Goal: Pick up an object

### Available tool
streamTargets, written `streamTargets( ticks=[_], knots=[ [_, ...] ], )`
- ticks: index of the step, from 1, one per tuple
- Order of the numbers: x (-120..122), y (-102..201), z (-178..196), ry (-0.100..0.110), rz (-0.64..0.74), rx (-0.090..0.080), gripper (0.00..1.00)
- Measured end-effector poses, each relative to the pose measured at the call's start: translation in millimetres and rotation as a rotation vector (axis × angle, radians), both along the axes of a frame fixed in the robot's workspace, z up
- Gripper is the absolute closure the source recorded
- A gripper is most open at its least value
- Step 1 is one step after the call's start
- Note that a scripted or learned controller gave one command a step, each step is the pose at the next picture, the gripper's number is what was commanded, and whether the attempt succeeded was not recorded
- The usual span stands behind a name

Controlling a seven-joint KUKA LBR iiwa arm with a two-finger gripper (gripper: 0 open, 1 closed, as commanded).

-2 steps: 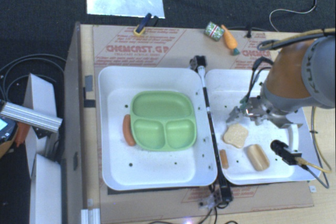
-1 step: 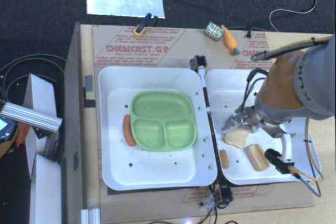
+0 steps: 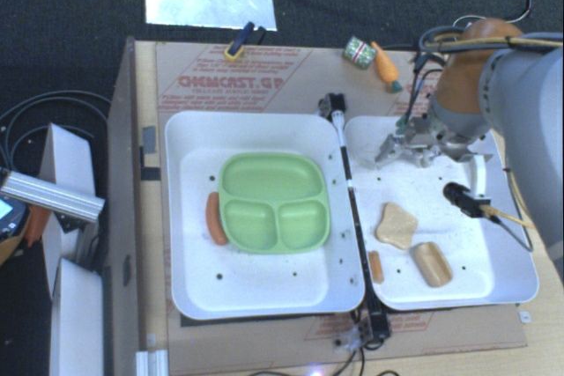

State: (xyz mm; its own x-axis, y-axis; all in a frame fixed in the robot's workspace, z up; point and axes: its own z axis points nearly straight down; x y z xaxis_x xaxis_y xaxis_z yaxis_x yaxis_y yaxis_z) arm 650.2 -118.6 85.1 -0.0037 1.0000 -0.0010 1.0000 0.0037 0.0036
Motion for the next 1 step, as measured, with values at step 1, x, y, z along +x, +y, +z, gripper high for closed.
streamTargets(
  ticks=[1],
  knots=[
    [-62.0,30.4,-0.9,0.003,-0.001,0.001,0.00]
  ],
)
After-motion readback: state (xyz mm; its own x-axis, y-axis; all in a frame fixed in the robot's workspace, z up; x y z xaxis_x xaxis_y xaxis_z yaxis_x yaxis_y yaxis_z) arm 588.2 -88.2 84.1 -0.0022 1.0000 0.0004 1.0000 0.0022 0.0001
